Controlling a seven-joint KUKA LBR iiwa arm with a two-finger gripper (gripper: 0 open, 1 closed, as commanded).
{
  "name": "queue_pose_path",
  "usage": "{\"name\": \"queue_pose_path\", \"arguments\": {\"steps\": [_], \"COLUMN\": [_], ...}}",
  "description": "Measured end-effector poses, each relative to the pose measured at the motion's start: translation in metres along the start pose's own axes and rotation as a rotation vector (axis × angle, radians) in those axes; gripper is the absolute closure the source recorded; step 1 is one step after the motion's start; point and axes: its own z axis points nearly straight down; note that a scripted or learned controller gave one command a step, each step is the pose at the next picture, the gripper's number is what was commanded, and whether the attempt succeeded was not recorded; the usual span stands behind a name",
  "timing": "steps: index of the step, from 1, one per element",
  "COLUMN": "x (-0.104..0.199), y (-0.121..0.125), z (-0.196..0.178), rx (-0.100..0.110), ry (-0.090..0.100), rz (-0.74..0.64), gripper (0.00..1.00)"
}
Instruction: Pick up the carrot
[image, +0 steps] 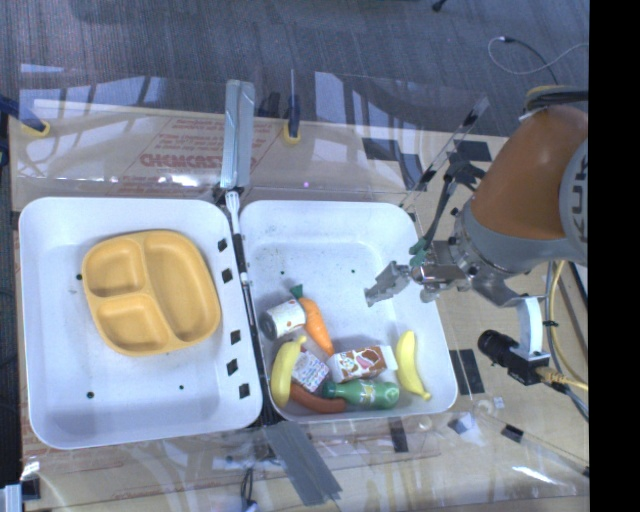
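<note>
The small orange carrot with a green top (314, 320) lies in the right shallow white bin (330, 225), touching a small white can (285, 319), above a yellow banana (284, 371) and juice carton (358, 364). The grey two-finger gripper (385, 288) hangs to the carrot's right, apart from it; whether its jaws are apart cannot be told.
</note>
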Motion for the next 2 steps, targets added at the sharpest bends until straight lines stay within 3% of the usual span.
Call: {"name": "queue_pose_path", "arguments": {"steps": [1,2], "x": [0.038,0.032], "y": [0.017,0.029], "z": [0.096,0.178], "rx": [0.002,0.001], "ry": [0.0,0.0], "rz": [0.034,-0.032], "gripper": [0.0,0.0]}}
